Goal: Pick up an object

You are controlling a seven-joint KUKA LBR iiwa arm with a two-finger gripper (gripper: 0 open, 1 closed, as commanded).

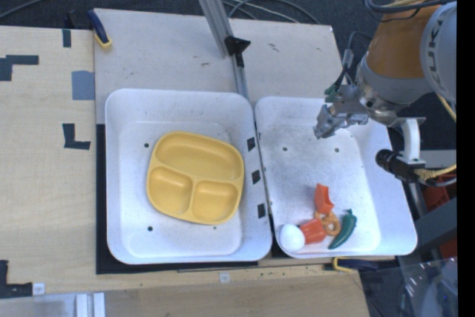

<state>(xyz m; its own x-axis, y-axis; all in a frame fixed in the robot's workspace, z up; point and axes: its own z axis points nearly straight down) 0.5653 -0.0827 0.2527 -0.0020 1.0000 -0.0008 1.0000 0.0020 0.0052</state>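
I read this as the approach step: nothing is picked yet, and I still have to bring the tool over a target. My grey two-finger gripper (327, 124) hangs above the upper part of the shallow white right-hand bin (386, 182), over bare, speckled floor, with nothing between its tips and nothing touching it as far as I can see. Whether it is spread or pressed together I cannot tell; from this slant it reads as one dark lump under the wrist.

Taking that bin as my landmark, the candidates sit bunched in its near corner, well apart from the tool: a small white egg-shaped object (292, 237) against the wall shared with the other bin, an orange-red plastic piece (322, 197) standing just behind the cluster, a second orange-red lump (314, 230) beside the egg, a tan pretzel-like ring (331, 223) resting on it, and a dark green pepper-shaped toy (344, 229) on the outer side. They touch or overlap, so my next move, I judge, calls for travelling toward that corner, choosing the most exposed item, and descending cleanly without shoving neighbours into the wall.

In the neighbouring bin lies a yellow three-compartment plastic plate (195, 177).
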